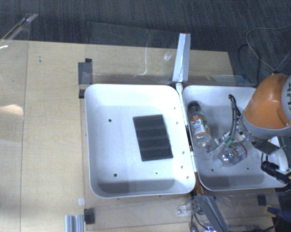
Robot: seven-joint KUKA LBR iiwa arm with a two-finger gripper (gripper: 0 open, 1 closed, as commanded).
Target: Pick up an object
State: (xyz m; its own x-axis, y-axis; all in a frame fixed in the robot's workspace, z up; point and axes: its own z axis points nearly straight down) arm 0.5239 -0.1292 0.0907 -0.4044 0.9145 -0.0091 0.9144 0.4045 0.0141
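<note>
Bins first: we look down at a slant on two shallow white plastic bins set side by side on a pale wooden bench (49, 144). We take the right bin (218, 178) as our landmark.

Touching its left wall sits the left bin (102, 178), and on that bin's floor, well apart from the right bin, lies a flat dark grey rectangular ribbed pad (152, 137), tilted slightly.

Inside the right bin, close to its left wall, we see a small clear plastic bottle (198, 123) lying on its side. It has a dark cap pointing toward the bin's far edge and a white and orange label around its middle.

Over the right bin's right half hangs the grey robot arm with its orange band (266, 105), which reaches in from the right. Below the band, the gripper (231, 149) sits low over the bin's floor, near the middle of the bin and just beside the bottle's base end. Around the gripper we make out a tangle of shiny clear and metallic parts with bits of green. We cannot tell whether the gripper is spread or closed, nor whether anything is caught in it. The bottle lies apart from it, resting on the bin floor.

A clear upright plastic sheet (181, 57) stands beyond the right bin's far left corner.
</note>
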